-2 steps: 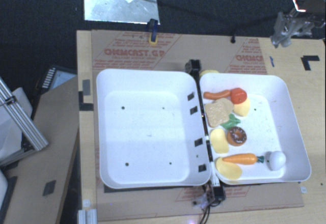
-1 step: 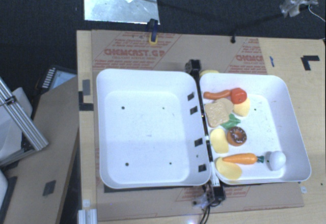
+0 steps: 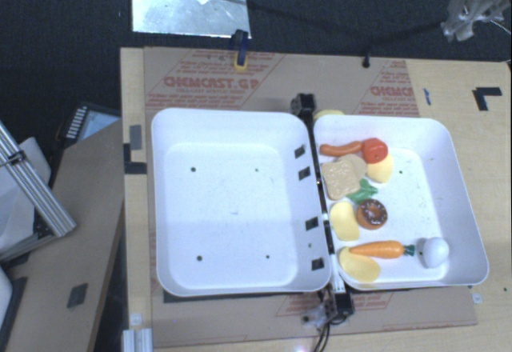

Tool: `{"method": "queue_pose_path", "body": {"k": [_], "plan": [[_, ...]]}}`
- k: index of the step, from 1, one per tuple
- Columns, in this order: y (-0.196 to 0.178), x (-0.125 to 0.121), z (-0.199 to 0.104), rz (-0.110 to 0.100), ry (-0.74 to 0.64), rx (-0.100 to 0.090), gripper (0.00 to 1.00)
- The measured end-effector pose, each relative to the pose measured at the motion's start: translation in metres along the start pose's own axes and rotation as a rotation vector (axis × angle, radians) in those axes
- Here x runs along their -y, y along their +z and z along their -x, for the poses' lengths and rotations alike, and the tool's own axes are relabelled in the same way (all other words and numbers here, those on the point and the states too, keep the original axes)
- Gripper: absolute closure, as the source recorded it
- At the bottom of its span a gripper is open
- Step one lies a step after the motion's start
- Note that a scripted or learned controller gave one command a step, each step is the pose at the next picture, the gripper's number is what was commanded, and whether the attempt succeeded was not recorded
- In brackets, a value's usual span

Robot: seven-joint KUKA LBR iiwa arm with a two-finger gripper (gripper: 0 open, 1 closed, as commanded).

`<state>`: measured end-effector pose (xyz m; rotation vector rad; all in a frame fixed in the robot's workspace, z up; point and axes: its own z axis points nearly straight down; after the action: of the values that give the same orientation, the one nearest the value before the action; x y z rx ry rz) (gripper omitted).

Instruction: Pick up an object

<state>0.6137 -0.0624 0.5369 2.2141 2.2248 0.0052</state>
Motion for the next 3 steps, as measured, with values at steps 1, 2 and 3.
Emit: {"method": "queue_pose_path", "body": {"k": [1, 2, 3], "plan": [[0.001, 0.081, -0.018, -0.004, 0.000, -0.001, 1.00], [0.001, 0.128, -0.029, -0.003, 0.000, 0.000, 1.00], [0.003, 0.057, -0.001, -0.001, 0.005, 0.002, 1.00]]}}
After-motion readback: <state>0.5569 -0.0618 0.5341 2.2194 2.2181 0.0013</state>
